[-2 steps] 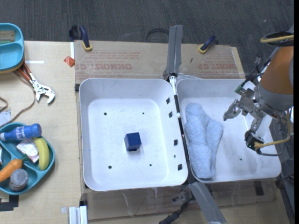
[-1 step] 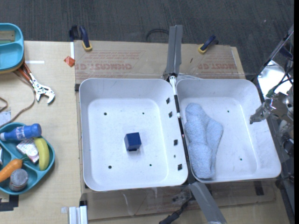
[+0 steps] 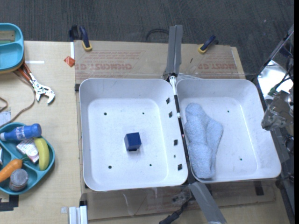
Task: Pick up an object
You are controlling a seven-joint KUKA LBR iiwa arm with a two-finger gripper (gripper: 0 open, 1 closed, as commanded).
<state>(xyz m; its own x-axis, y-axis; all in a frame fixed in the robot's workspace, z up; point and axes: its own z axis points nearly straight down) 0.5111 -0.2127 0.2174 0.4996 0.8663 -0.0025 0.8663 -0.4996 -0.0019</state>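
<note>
At the right edge, the gripper (image 3: 276, 112) is cut off and blurred against metal parts; how far it is open cannot be told, and nothing shows between its parts. It sits beside the right bin (image 3: 250, 90), where a pale blue towel (image 3: 203, 139) lies along the left wall. A blue cube (image 3: 133, 141) rests in the left bin (image 3: 93, 125). Mirrored red print on the cardboard (image 3: 112, 59) is hard to read.

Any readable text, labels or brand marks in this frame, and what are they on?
Red print repeated on the cardboard sheet behind the bins: runs upside down and mirrored, too blurred to read for certain.
Label on the bottle in the blue tray: too small to read.
</note>
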